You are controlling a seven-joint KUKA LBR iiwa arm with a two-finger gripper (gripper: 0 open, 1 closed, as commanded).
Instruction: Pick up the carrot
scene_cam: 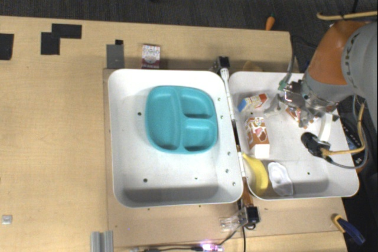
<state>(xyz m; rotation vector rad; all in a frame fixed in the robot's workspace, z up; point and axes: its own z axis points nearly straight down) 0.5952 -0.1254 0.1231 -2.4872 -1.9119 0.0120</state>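
Note:
My gripper (293,104) is low inside the right bin (336,186), near its back middle, with the grey arm and its orange band (328,59) coming in from the right. A small orange-red piece (293,114) shows right at the gripper's tip; it may be the carrot, but the gripper hides most of it. Whether that piece is held or just lies under the tip is unclear.
The right bin also holds a small carton (251,103), a brown and white packet (257,131), a banana (257,171) and a white object (281,179) along its left and front. A teal divided plate (180,118) lies in the left bin (127,186). A black connector with a yellow cable (313,142) hangs by the arm.

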